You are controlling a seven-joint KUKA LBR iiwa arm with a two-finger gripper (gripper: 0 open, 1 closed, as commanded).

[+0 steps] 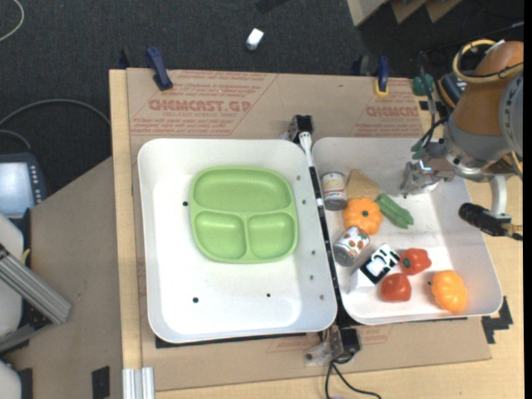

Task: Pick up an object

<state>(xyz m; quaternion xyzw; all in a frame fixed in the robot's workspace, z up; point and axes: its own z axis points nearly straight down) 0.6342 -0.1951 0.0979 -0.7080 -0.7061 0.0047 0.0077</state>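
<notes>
Left bin (166, 306): one green divided plate (244, 214), three compartments, near middle. Right bin (486, 260), along its left edge: one small can (334, 189), one patterned cup (352, 243) tipped over, pattern hard to read. One tan wedge (362, 181), partly hidden behind orange pumpkin (362, 214). Second pumpkin (449, 290) at near right corner. One green pepper (395, 209), one black-white block (381, 263), two red pieces (396, 287). My gripper (418, 178) hangs over far edge of right bin; I cannot tell how my fingers stand, nothing seen between them.

Dark carpet floor (125, 15) surrounds the cardboard-topped bench (249, 98).
</notes>
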